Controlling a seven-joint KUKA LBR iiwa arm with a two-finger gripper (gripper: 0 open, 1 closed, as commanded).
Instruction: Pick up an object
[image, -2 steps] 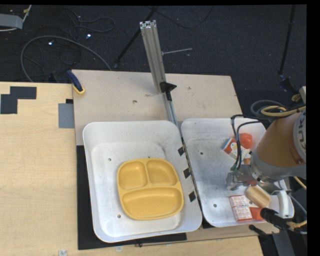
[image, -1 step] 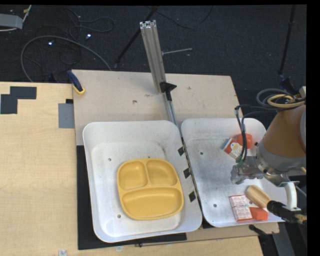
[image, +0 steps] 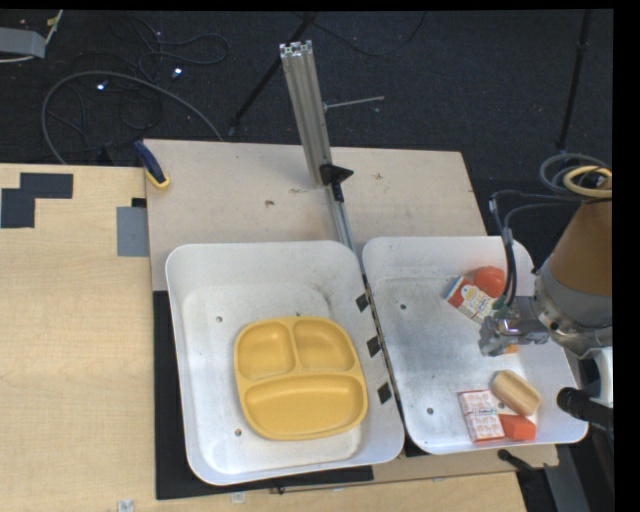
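Note:
In the right bin (image: 420, 330) lie an orange and white carton (image: 473, 294) with a red round thing (image: 490, 279) behind it. Nearer the front are a tan bread roll (image: 515, 391), a small red and white box (image: 481, 414) and an orange piece (image: 519, 428). My gripper (image: 499, 335) hangs low over the right bin, just right of and below the carton and above the roll. Its metal fingers are small and blurred. Nothing shows between them.
The left bin (image: 200, 300) holds a yellow divided tray (image: 299, 376). A metal post (image: 308, 110) rises behind the bins. The arm's orange band (image: 590, 250) and grey wrist cover the right bin's right edge. Cables lie on the dark floor at the back.

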